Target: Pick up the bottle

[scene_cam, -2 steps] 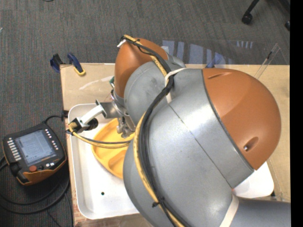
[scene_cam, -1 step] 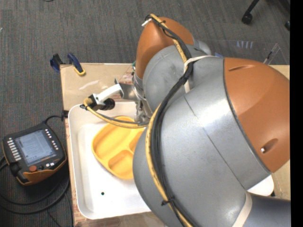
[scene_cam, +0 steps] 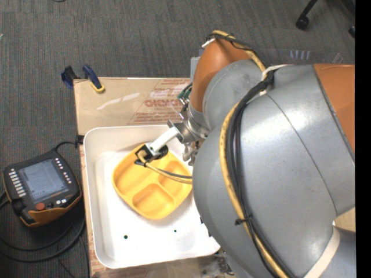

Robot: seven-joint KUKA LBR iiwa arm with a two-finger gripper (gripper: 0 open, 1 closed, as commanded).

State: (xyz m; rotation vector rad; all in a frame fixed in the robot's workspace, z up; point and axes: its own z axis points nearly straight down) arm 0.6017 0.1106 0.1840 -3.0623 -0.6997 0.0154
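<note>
Though the arm (scene_cam: 272,172) overhangs, the tray (scene_cam: 152,194) clears the bin's left wall (scene_cam: 88,201).

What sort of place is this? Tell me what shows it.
Likely a robotics lab: a grey-and-orange robot arm reaches over a white bin, and a teach pendant lies on the carpet.

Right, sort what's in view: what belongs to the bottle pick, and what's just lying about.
For the job:
- arm
- bin

Lying about:
- yellow tray, in the bin
- clamp
- cardboard
- pendant, on the floor
</note>
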